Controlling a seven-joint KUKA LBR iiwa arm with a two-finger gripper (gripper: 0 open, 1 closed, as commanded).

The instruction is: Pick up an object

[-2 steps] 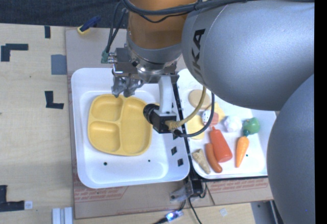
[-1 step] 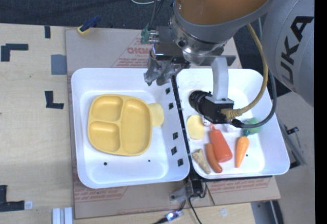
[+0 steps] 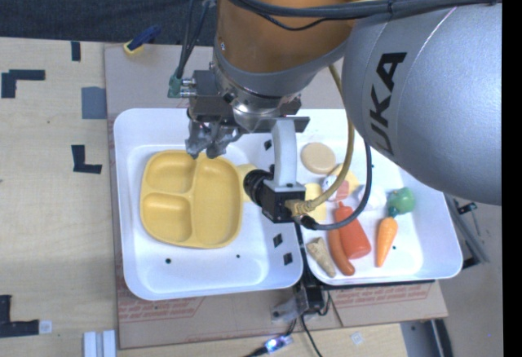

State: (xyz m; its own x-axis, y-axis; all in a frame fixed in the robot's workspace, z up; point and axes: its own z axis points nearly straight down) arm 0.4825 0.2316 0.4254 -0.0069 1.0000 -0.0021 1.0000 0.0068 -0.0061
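From the camera above the table (image 3: 49,209), the big grey arm (image 3: 424,78) with its orange band (image 3: 285,5) sweeps in from the right and hangs over the left bin (image 3: 130,266). The gripper (image 3: 208,143) sits right at the top edge of a yellow divided plate (image 3: 192,200), its dark fingertips (image 3: 198,147) down at the plate's rim, close together. Whether the jaws are pinching that rim or merely touching it, I cannot tell from this angle; nothing shows clearly between them. The plate lies flat in the left bin, filling much of its middle, three compartments facing up. A white and black camera bracket (image 3: 281,176) hangs off the wrist, down over the divide between the two bins, with a cable (image 3: 342,192) looping across. Over in the right bin (image 3: 444,262), a cluster of toy food: a round beige disc (image 3: 318,157) near the top, an orange carrot (image 3: 386,240) standing slantwise with a green piece (image 3: 401,200) just above it, a red-orange block (image 3: 353,240) beside the carrot, and a pale stick-like piece (image 3: 320,256) at the bin's lower left corner. Up on the table's far edge, well apart from the bins, a small blue and yellow thing (image 3: 141,39) lies.
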